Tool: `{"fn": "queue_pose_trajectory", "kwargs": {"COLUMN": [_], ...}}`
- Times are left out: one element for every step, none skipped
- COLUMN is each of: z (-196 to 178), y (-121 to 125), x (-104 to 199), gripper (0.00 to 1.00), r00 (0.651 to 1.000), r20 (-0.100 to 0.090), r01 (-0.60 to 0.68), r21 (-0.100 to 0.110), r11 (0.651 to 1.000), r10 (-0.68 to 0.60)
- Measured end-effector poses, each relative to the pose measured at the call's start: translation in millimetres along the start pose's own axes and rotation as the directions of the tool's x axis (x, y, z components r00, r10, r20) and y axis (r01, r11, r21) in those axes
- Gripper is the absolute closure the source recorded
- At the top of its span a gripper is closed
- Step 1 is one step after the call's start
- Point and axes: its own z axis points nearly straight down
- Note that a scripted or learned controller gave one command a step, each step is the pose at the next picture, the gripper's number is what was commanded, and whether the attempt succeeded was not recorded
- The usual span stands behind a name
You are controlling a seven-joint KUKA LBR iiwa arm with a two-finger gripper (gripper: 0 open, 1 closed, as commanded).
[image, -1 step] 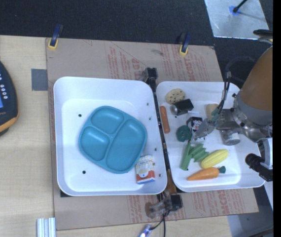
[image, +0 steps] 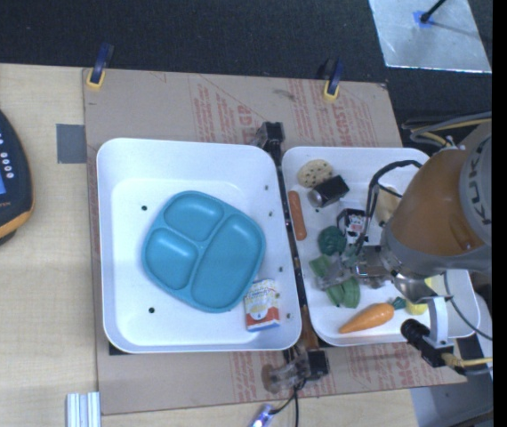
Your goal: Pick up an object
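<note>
Currently gripper sits low in right bin, over green toy vegetables; finger state indeterminate. Toy carrot lies just below, long axis near horizontal.

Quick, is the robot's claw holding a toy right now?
Gripper: low in the right bin among the green toys; whether it is open, shut or holding anything cannot be told.
</note>
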Motion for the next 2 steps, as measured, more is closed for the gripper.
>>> {"fn": "queue_pose_trajectory", "kwargs": {"z": [-10.1,-101.4], "y": [0.2,37.6], "x": [-1.0,53.2], "gripper": [1.0,1.0], "r00": [1.0,1.0], "r20": [0.001,0.0], "r01": [0.004,0.0], "r21": [0.001,-0.003], "r11": [1.0,1.0], "r10": [-0.004,0.0]}}
